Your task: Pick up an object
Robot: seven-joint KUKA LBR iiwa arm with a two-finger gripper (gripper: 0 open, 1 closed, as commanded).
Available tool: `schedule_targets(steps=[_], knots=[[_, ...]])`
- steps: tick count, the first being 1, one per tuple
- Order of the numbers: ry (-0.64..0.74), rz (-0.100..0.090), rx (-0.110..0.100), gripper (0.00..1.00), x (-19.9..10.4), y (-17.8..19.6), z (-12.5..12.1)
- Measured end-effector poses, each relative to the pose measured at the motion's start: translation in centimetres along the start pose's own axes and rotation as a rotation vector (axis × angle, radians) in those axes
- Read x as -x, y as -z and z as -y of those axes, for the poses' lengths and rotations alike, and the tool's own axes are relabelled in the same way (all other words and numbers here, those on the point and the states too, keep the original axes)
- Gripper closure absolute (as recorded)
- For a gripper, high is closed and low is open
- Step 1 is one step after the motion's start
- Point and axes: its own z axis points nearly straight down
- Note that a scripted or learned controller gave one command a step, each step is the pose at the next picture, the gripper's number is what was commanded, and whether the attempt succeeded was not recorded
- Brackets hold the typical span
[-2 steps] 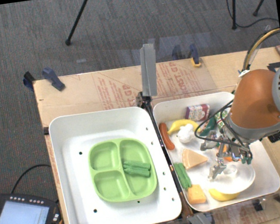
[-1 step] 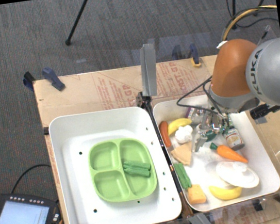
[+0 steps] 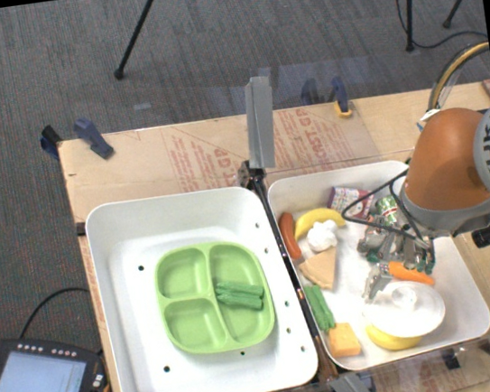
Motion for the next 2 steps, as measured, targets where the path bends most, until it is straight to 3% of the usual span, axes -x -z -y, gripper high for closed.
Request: schedule_targets(steps=[1, 2], knots=[[0.003, 0.001, 0.002, 1.0, 0.08, 0.98, -0.18], [0.004, 0.0, 0.001, 0.0, 0.04, 0.91, -0.2]])
